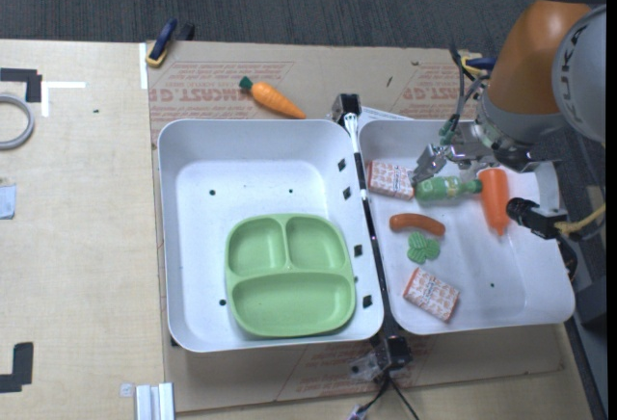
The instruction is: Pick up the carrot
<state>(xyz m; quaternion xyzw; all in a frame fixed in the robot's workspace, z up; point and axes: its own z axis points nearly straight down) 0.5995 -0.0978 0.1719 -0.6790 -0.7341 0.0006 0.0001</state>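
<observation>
Orange carrot (273, 98) lies outside the bins near the worktop's (77, 216) far edge; the jaws (430, 165), open it seems, hover over a green bottle (449, 186) instead, so misplaced.

You see glossy white plastic bins (183, 245), a smooth matt green plastic tray (289, 275), brown cardboard (318, 71) and a matt wooden counter (77, 245).

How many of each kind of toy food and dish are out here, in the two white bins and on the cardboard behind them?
Carrots: 2, one on the cardboard, one in the right bin
Red-and-white snack packets: 2
Green bottle: 1
Sausage: 1
Small green leafy piece: 1
Green divided plate: 1
Total: 8
</observation>
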